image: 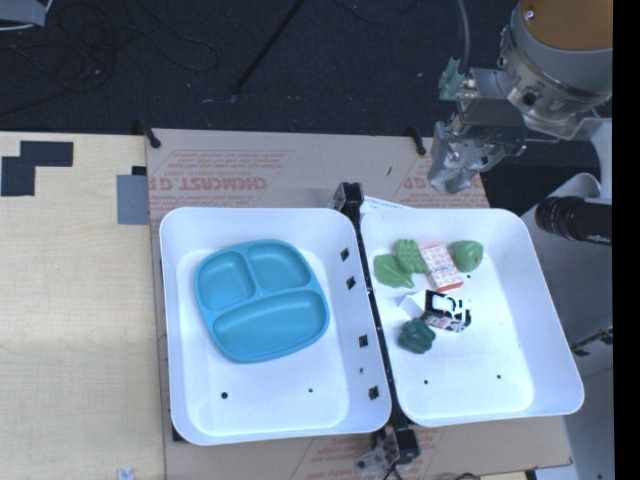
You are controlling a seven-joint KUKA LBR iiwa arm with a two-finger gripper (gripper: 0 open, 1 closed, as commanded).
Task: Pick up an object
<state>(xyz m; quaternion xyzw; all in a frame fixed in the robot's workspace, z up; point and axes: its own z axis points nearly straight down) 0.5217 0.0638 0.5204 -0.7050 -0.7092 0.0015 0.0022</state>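
Nearest the camera, low in frame: front rims of two white bins, left bin [190, 408] and right bin [520, 388], clamped side by side by a black divider strip [365, 308] on a cardboard sheet [230, 173]; left bin holds a blue sectioned plate [262, 300], lying flat, upper centre of that bin; right bin holds the candidate objects, bunched in its upper-left part, probably dumped loose for grasp trials; green leafy piece [398, 264], small pink-and-white packet [437, 260] just beside it, pale green lump [466, 255] at the right end of that row; below them a black-and-white toy [447, 311] touching a dark green lump [417, 336]; gripper [452, 173] hangs at upper right of frame, beyond the right bin's far rim, well apart from the cluster; claw carries nothing visible; spread or pressed together, cannot tell, too blurred; pick not yet begun, judging by that gap; next move likely needs travel down-frame over the cluster; tight clustering risks a double grab or a nudge.
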